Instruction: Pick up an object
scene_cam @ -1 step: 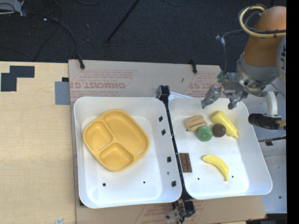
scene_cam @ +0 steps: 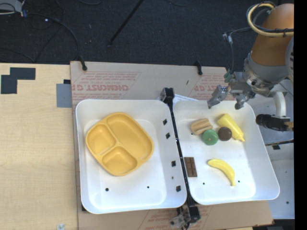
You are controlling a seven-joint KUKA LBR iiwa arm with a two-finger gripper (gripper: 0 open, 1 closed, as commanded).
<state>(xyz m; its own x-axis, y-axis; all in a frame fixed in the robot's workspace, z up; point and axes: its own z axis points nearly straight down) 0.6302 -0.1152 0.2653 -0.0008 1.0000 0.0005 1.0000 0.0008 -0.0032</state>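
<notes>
Yellow plastic is what lies nearest my pincer (scene_cam: 229, 98): a corn-like toy (scene_cam: 230, 126) in the right bin (scene_cam: 266, 186), just below and a touch inward of my fingertips, as the camera sees it. My two fingers stand spread apart with nothing between them, hanging over the bin's far rim.

The corn toy's long axis runs on a slant, from upper left down to lower right, and its upper end points roughly toward me. Against its lower side sit a small brown ball (scene_cam: 224, 133) and a green round piece (scene_cam: 209, 137), with a tan bread-like piece (scene_cam: 201, 125) to their left. That crowding is the snag, I judge: a straight drop risks nudging the neighbours.

The banana (scene_cam: 223, 169) lies farther down the bin, well apart from the cluster, its curve also slanting down to the right. A brown chocolate bar (scene_cam: 191, 166) rests by the divider. The left bin (scene_cam: 91, 195) holds a yellow divided plate (scene_cam: 119, 143).
</notes>
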